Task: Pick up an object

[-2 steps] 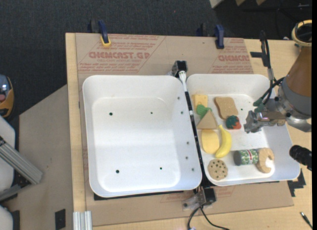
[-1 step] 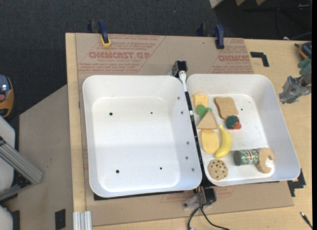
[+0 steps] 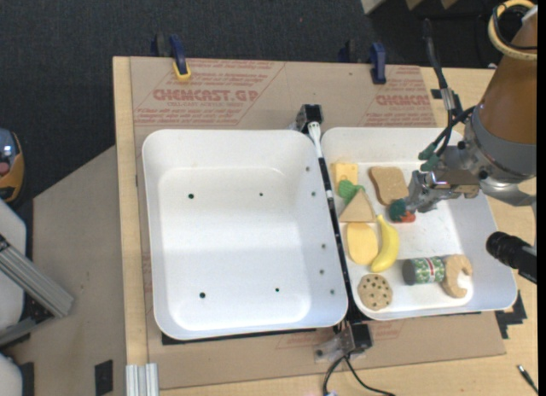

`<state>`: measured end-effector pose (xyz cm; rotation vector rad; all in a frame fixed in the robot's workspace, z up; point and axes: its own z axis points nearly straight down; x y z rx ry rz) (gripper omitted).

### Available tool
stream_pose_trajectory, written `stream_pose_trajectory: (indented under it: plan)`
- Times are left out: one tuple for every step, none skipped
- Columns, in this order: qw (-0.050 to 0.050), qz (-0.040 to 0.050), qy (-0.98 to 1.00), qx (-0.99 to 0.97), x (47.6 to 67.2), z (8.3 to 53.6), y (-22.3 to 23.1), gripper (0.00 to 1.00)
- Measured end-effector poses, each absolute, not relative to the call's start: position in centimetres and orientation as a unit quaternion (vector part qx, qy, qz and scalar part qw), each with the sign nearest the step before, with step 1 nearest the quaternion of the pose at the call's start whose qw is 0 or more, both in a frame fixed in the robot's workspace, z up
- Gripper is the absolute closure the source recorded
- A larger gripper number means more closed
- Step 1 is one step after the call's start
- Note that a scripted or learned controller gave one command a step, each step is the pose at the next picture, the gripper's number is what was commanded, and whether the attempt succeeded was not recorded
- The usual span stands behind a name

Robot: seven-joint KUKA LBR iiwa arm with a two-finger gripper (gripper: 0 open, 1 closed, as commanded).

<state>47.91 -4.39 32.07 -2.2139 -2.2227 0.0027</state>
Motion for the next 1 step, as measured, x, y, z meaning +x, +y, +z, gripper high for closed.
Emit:
stream_pose_trajectory:
  plan:
    - [-0.002,-0.0049,-0.712,-0.702,48.0,39.75,5.86,1.0]
